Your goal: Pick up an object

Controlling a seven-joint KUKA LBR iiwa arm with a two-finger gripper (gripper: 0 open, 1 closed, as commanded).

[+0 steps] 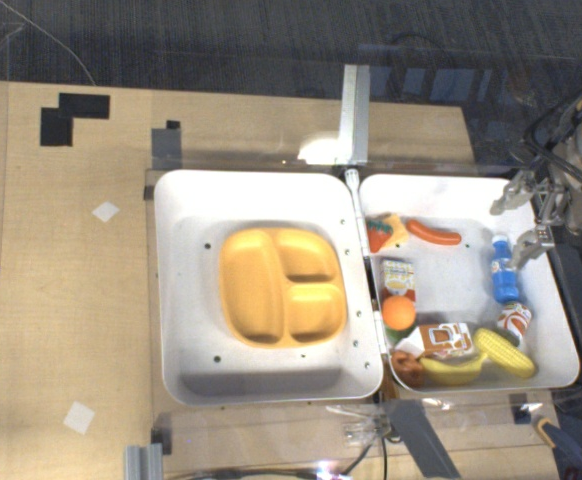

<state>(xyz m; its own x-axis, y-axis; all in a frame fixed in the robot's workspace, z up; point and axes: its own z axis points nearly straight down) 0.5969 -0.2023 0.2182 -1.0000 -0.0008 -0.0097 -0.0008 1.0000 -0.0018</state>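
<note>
The bench top (pixel 61 298) looks like pale wood or board, matt with a faint grain, and the dark floor (pixel 221 28) at the far side reads as rough woven carpet. Both white bins look like smooth moulded plastic; the left bin (pixel 186 368) shows a soft sheen. The yellow divided tray (pixel 279 286) looks like smooth plastic, a touch glossy. Over in the right bin (pixel 561 358), the toy corn (pixel 504 353), banana (pixel 451 370) and orange (pixel 399 313) seem plastic, the red sausage (pixel 434 234) shiny. The blue bottle (pixel 504 271) glints like clear plastic. The upright post (pixel 356 113) between the bins is brushed metal. The gripper (pixel 539 223) is bare grey metal.
</note>
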